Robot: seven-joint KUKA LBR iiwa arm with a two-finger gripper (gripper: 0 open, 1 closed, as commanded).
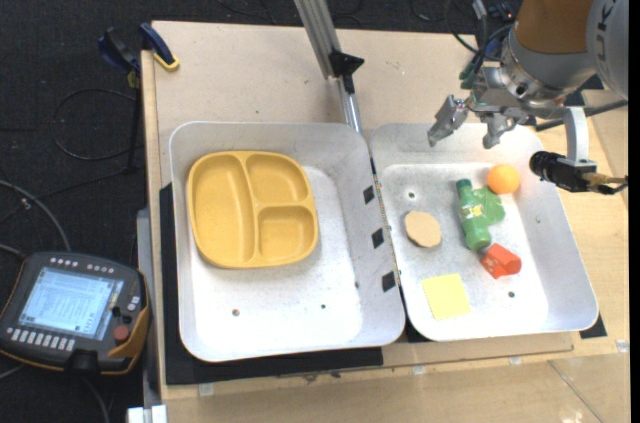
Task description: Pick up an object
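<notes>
The right bin (pixel 560 311) holds a green bottle (pixel 476 214), an orange ball (pixel 503 179), a red block (pixel 501 261), a tan round disc (pixel 423 230) and a flat yellow square (pixel 445 296). My gripper (pixel 469 128) hangs above the bin's far edge, up and left of the ball, with its two fingers spread apart and nothing between them. It is open and clear of every object.
The left bin (pixel 200 331) carries a yellow divided tray (pixel 253 208). A slanted metal pole (pixel 312 1) rises behind the bins. A teach pendant (pixel 70 309) lies off the bench at lower left. A blue-yellow clamp (pixel 150 46) sits on the far left corner.
</notes>
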